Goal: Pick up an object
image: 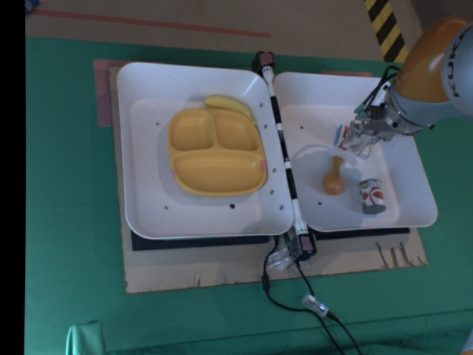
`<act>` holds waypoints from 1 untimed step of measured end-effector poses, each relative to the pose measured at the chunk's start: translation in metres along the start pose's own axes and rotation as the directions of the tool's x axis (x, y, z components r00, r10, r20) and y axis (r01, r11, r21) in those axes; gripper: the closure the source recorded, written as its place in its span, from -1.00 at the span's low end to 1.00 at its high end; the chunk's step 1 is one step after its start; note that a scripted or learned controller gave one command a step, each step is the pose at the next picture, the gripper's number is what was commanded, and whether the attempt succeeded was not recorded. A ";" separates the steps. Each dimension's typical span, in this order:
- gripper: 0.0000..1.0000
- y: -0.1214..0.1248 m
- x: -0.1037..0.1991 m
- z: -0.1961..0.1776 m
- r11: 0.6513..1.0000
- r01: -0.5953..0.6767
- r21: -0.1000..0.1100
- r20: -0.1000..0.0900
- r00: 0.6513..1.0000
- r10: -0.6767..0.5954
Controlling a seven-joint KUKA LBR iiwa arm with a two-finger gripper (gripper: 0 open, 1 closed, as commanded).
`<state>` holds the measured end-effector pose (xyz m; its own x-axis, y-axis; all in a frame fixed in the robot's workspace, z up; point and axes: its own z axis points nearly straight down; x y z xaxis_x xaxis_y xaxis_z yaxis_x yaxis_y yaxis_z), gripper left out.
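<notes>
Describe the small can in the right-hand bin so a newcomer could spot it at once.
Start at the right white bin, the one the grey arm's gripper reaches into. Near its front right corner stands a small cylindrical can with a red and white label. It sits just right of an orange pear-shaped wooden piece; the can alone is metallic and labelled.

So the arm comes in from the upper right, big orange band up top, grey wrist section below it, all angled down and to the left. The pincer (360, 140) hangs low at the end of the wrist, pointing downward. Cables run along the wrist. Honestly can't make out the pincer tips, too blurry.
</notes>
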<state>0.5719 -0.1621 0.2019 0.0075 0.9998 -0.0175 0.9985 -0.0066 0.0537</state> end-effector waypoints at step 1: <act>1.00 0.000 -0.005 0.000 1.000 0.003 0.000 -0.006 1.000 -0.003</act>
<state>0.5721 -0.1673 0.2015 0.0039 0.9999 -0.0122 0.9985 -0.0032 0.0538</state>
